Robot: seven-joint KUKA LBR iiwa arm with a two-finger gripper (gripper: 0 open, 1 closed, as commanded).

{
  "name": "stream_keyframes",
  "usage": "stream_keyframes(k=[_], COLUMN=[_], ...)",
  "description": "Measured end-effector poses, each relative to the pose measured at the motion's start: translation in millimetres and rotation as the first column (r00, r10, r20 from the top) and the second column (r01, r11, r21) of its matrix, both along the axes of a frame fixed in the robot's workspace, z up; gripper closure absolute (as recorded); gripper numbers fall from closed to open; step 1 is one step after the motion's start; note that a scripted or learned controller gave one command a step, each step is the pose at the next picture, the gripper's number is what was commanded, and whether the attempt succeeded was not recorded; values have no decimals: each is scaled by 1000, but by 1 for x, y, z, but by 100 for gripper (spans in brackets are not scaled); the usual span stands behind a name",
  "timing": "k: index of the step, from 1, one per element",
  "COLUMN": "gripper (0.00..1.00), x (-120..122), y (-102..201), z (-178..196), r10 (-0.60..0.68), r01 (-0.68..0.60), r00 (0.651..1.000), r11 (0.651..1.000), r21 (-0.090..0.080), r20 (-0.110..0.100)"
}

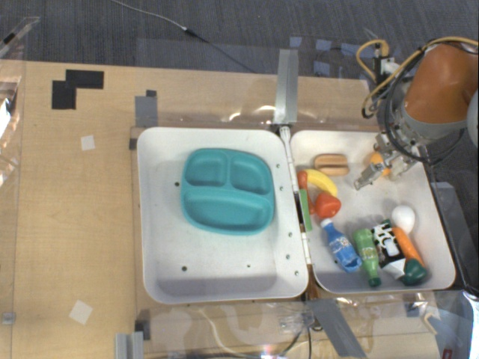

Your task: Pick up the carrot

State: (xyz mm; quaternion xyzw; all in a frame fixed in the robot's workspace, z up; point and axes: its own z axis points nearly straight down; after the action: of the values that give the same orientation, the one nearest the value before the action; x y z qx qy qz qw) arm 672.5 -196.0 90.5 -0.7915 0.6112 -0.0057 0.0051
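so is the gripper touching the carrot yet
Apart. The camera view shows the gripper near the right bin's upper edge, with bare white floor between it and the carrot lying lower right beside the egg.

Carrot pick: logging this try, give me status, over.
Gripper high in right bin, nothing between its fingers. Carrot near front right corner, untouched. Egg and cow-print carton crowd it.

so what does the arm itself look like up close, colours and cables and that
The arm has a rounded orange-brown shell over a grey metal wrist. Yellow and dark cables loop beside it at the upper left. The gripper below is small, grey metal, with a yellow-orange patch near its base.
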Motion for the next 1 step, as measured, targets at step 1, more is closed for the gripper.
stream_keyframes(k=[1], gripper=[0], x=[0], y=[-1], z=[0], r10=[-35], r01=[35], r00=[999], r11=[999], r21=[1], r20=[1])
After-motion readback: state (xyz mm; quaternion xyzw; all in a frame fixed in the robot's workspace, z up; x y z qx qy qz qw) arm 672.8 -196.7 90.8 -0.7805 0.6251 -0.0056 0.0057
